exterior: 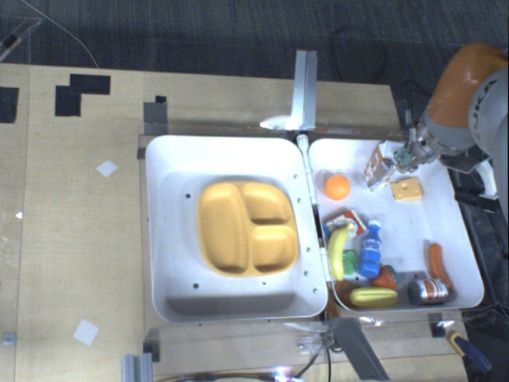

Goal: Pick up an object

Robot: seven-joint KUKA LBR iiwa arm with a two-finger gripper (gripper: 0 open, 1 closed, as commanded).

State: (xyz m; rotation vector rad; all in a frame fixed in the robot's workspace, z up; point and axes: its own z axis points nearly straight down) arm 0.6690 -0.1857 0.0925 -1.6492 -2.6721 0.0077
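The right bin holds several small items: an orange ball, a yellow cheese block, two bananas, a blue bottle, a red sausage and a dark can. My gripper reaches in from the right at the bin's far side, just above the cheese block. A brown-and-white packet sits tilted right at its tip, touching or nearly touching it. I cannot make out whether the packet is between the fingers.
The left bin contains a yellow divided tray. A metal post stands at the far end of the wall between the bins. The grey arm with its orange band leans in over the right bin's far right corner.
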